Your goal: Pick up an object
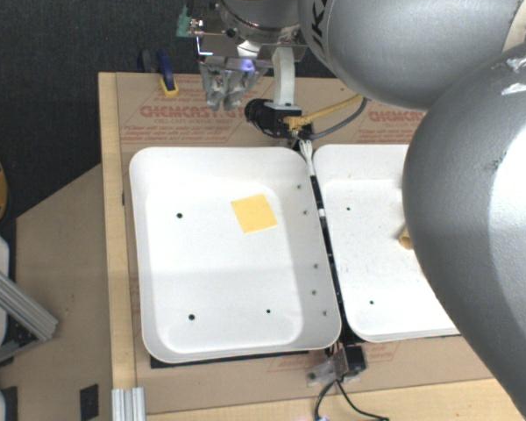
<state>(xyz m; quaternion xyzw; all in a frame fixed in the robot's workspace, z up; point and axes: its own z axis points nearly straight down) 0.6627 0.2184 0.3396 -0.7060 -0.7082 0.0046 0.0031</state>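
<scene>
A flat yellow square piece (pixel 253 213) lies in the left bin (pixel 158 323), a little above its middle. My gripper (pixel 225 95) hangs high over the bench's far edge, beyond the left bin's back rim and well apart from the yellow piece. Its grey fingers point down with nothing seen between them. A small tan object (pixel 405 238) shows in the right bin (pixel 377 323), mostly hidden behind my arm.
The large grey arm (pixel 447 103) covers the right bin's right part and the upper right of the view. A blue and yellow clamp (pixel 167 73) sits at the bench's back left edge. A cable and connector (pixel 337 371) lie at the bins' front.
</scene>
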